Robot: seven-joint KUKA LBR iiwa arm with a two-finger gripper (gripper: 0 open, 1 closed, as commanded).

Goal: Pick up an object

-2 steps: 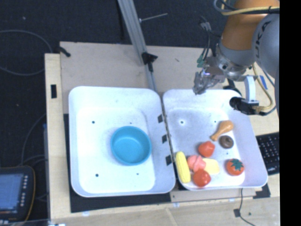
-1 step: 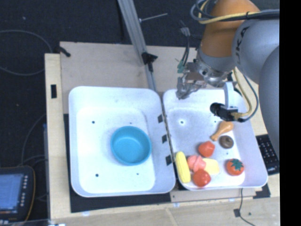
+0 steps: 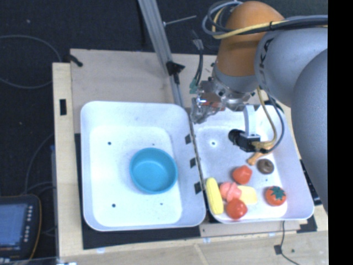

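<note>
Toy food (image 3: 238, 195) heaped in the right bin (image 3: 292, 173), blue bowl (image 3: 153, 170) left, my pincer (image 3: 203, 110) above, grip state unclear.

Bench on dark floor, viewed from above.
Pale wooden bench top (image 3: 121, 76) sits on a black, speckled floor (image 3: 66, 15). Thin cables (image 3: 33, 43) trail across the floor at left. A grey metal rail (image 3: 157, 35) slants down toward the bench. A small screen device (image 3: 16, 225) lies lower left.

Metal rail (image 3: 157, 35) slants over bench (image 3: 121, 76); tablet (image 3: 19, 225) bottom left.
</note>
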